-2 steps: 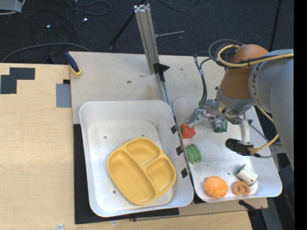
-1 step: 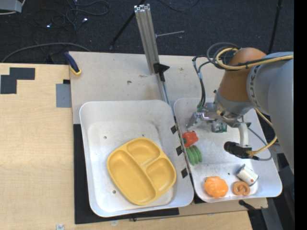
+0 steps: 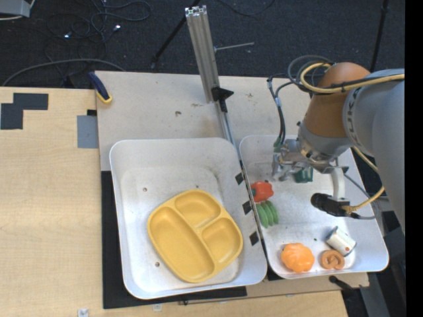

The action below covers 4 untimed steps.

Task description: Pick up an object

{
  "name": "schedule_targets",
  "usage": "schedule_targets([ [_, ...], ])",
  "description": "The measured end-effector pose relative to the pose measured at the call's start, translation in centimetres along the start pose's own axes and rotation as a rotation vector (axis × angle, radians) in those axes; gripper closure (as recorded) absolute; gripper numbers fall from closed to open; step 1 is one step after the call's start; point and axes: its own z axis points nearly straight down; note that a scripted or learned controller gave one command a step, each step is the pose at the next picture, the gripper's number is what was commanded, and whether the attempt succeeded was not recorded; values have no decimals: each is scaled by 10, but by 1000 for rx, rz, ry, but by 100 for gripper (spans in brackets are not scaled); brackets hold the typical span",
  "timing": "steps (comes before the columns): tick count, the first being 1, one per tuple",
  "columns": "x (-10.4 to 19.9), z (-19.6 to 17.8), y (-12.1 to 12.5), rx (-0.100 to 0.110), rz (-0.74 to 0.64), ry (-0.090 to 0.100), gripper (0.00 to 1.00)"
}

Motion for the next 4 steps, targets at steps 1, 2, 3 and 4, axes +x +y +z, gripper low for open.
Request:
schedule_targets([
  [1,-6,-44,5,-6,-1,-1,100],
  [2,-3,-96,-4,-6,-5,0,100],
  [3,-4,-147,-3,-7,-6,-1,100],
  [4,46,-147,-8,0,-10,2,100],
])
